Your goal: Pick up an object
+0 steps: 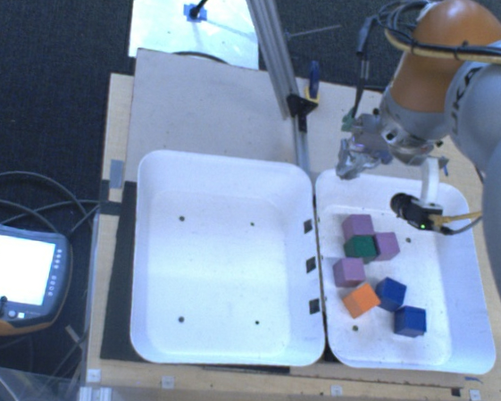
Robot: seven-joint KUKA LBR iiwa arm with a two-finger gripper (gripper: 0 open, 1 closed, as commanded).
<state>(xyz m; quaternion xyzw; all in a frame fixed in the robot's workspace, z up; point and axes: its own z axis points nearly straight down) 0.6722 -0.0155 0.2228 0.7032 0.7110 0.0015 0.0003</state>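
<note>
Several small blocks lie in the right bin (464,341). Purple blocks sit at the top of the cluster (358,225), on its right (386,246) and lower left (348,271). A green block (362,247) is wedged among them. An orange block (361,299) and two blue blocks (391,292) (410,321) lie nearer the front. My gripper (354,162) hangs above the right bin's far left corner, raised and behind the cluster, apart from every block. I see no block in it.
The left bin (153,229) stands beside the right one, and their rims meet in the middle. A slanted metal pole (280,55) rises behind them. A teach pendant (12,280) lies off the bench to the left. The arm covers the upper right.
</note>
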